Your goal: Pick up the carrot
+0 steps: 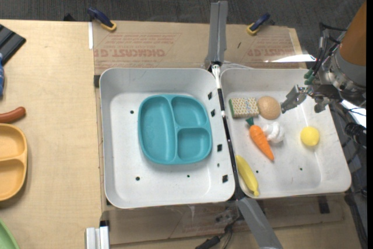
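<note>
The carrot (261, 142), orange with a green stem end, lies at a slant on the floor of the right-hand bin (326, 181), stem toward the upper left, untouched by the robot. Touching its right flank is a small white object (274, 132), too blurred to name. Just above sit a tan, egg-shaped item (268, 107) and, to its left, a yellow-and-green sponge-like block (243, 107). A banana (247, 175) rests along the bin's left wall, below the carrot, and a lemon (310, 136) lies apart to the right. The gripper (305, 96) hangs over the bin's upper right part, above and to the right of the carrot and clear of it, its fingers spread apart with nothing between them. The left-hand bin (119, 183) holds a teal divided plate (175, 128). An orange divided plate (11, 161) and a sausage (11, 114) lie on the bench (52, 79) at far left.
</note>
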### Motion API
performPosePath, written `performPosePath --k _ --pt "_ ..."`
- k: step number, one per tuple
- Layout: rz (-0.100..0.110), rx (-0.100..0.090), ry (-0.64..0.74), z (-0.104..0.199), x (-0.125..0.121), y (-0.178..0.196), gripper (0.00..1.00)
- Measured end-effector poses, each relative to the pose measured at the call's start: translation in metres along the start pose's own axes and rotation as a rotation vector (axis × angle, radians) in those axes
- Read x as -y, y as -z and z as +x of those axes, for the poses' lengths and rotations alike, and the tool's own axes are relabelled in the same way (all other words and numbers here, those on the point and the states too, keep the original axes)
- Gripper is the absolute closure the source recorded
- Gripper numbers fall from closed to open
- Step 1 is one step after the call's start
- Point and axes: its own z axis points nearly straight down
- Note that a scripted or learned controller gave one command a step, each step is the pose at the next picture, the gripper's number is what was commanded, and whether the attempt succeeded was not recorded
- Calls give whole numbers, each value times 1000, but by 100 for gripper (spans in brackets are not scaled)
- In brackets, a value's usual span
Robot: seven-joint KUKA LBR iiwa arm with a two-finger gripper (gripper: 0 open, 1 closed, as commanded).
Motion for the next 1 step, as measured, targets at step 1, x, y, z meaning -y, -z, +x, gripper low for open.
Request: performPosePath --k 1 --pt "-2 -1 122 17 15 -167 0"
